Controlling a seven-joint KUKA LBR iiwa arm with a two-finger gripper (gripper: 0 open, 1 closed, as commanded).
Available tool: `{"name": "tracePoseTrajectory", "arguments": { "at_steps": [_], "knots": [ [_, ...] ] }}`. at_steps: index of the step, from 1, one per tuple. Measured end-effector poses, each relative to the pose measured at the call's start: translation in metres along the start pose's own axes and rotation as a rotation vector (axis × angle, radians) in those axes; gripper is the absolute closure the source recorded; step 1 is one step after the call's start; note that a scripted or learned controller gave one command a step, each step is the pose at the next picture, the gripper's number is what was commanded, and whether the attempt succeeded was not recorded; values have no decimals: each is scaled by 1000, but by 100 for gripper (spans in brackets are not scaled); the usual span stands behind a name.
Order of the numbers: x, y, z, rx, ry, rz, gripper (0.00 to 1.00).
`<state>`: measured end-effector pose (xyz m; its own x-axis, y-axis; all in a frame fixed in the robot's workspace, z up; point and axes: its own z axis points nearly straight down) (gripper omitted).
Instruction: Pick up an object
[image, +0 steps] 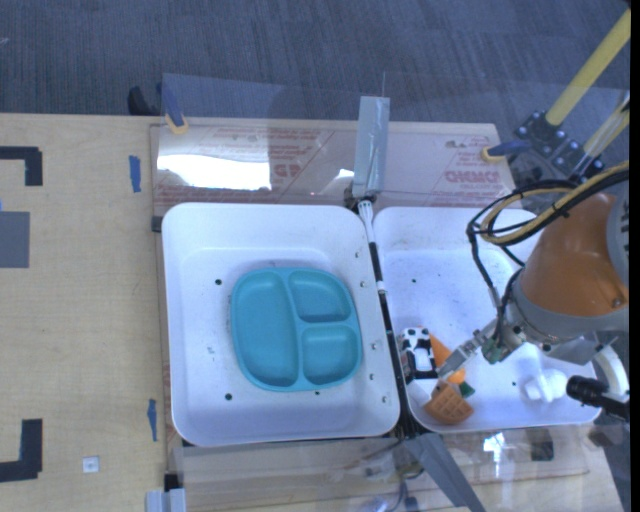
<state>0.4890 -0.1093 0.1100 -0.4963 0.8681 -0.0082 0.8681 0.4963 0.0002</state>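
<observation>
A small black-and-white toy (417, 350) and an orange waffle-textured piece (449, 404) lie close together at the front-left corner of the right white bin (430, 250), with the hand (455, 360) low between them; its grip is too small and blurred to tell. The left white bin (200, 240) holds a teal divided plate (296, 326). Both bins sit on a pale wood counter (70, 300) before grey carpet (300, 50), and the arm (575, 265) is cut off at right.
</observation>
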Motion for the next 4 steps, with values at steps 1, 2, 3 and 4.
{"name": "tracePoseTrajectory", "arguments": {
  "at_steps": [1,2,3,4],
  "knots": [
    [-5,-6,5,-16,-6,95,0],
    [-5,-1,4,-26,-21,-1,0],
    [-7,1,4,-32,-24,-65,0],
    [-1,-7,22,-9,-2,-153,0]
  ]
}}
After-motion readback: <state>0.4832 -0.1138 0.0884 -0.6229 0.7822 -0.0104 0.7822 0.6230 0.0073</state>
